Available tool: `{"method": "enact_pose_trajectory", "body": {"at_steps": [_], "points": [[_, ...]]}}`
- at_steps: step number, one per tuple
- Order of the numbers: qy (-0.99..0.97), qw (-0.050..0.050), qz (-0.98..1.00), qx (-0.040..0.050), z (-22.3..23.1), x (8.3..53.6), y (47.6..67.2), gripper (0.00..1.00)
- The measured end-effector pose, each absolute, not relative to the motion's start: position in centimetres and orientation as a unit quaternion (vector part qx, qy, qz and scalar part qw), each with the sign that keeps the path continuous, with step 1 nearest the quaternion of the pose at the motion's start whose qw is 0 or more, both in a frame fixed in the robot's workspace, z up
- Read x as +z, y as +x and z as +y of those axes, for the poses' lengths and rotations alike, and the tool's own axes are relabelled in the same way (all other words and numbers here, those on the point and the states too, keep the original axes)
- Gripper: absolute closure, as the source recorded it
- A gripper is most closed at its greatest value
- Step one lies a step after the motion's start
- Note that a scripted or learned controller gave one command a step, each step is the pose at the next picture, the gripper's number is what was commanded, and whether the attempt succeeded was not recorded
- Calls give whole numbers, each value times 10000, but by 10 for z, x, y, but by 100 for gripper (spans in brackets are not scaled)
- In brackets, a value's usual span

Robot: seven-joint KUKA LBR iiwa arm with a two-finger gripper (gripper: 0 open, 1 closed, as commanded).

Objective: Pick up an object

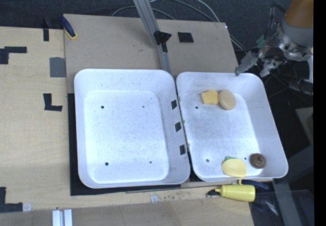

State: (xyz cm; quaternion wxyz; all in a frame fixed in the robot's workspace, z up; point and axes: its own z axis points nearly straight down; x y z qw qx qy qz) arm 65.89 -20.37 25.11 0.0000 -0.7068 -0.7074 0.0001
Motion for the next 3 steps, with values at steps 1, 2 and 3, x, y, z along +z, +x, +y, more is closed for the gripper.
{"method": "enact_pose_trajectory", "body": {"at_steps": [1,2,3], "points": [[-7061,40,-7081,22,-141,163,590,0],[-7081,36,-7061,23,-150,106,499,0],[-7069,5,-7073,3,-149,119,502,100]]}}
